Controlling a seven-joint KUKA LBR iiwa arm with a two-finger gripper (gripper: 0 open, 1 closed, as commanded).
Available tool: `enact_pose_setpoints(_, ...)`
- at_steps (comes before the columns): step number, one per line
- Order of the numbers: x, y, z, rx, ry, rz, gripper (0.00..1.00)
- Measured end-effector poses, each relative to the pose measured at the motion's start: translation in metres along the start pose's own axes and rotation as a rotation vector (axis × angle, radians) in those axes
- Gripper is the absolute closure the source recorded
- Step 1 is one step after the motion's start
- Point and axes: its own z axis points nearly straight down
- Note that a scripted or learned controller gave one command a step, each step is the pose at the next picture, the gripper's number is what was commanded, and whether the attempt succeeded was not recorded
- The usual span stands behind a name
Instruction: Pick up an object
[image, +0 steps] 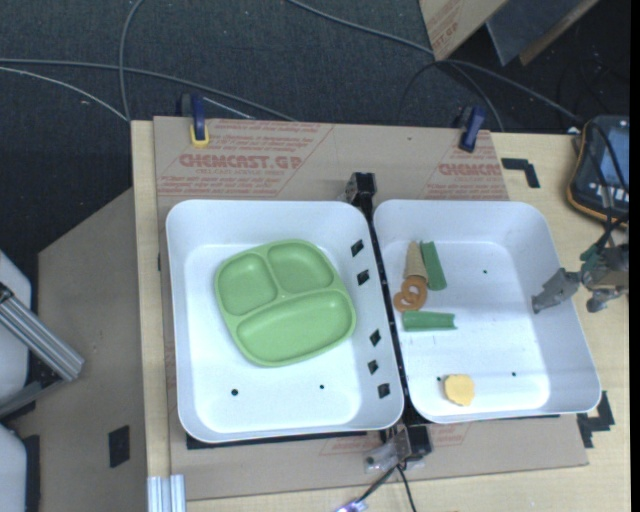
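The right bin (520, 222) holds several small items. A tan cone-shaped piece (414, 262) lies beside a green stick (432, 265), with an orange ring (409, 296) just below them. A flat green piece (429, 321) lies under the ring, and a yellow chunk (459, 389) sits near the front wall. My gripper (576, 294) hangs over the bin's right rim, well to the right of these items. It is open, with nothing between its fingers.
The left bin (190, 300) holds a green divided plate (285, 301). A black divider with clips (372, 300) runs between the bins. Cables (400, 90) lie on the dark floor behind the bench. A dark device (605, 170) sits at the right edge.
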Motion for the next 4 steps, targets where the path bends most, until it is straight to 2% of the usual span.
enact_pose_setpoints(1,0.001,0.003,-0.006,-0.012,-0.004,-0.004,0.00)
enact_pose_setpoints(2,0.001,0.010,0.038,-0.009,-0.002,-0.005,0.00)
enact_pose_setpoints(3,0.007,0.006,0.099,-0.006,0.000,-0.004,0.00)
enact_pose_setpoints(4,0.009,0.007,0.134,-0.008,0.002,-0.006,0.00)
